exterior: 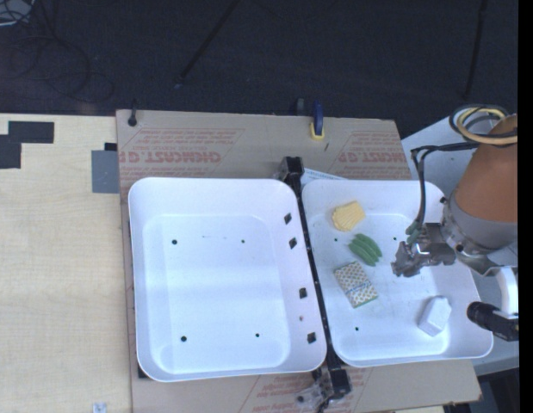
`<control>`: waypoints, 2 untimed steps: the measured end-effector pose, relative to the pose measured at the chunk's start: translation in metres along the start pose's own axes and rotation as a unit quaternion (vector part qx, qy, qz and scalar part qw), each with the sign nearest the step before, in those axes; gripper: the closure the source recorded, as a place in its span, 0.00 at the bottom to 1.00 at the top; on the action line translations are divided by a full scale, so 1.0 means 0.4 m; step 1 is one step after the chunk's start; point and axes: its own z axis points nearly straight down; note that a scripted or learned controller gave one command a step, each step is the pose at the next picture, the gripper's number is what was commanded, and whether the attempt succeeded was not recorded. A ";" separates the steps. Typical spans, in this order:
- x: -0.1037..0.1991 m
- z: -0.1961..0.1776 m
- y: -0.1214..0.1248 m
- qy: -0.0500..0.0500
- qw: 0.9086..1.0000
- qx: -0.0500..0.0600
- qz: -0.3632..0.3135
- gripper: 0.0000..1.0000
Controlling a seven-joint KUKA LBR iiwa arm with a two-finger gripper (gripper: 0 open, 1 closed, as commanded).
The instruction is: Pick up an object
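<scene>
On the bench, the left bin (216,274) was seen with nothing in it; in the right bin (395,334) four objects were laid out: a patterned block (356,283), a yellow piece (348,216), a green pod (366,248) and, well right, a white block (434,316); the gripper (406,263) was held just right of the green pod, whose long axis ran diagonally; the claw's opening could not be told; nothing was seen gripped.
</scene>
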 end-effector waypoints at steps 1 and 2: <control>0.150 -0.117 0.210 0.001 1.000 -0.007 -0.007 1.00; 0.141 -0.134 0.200 0.001 1.000 -0.002 -0.004 1.00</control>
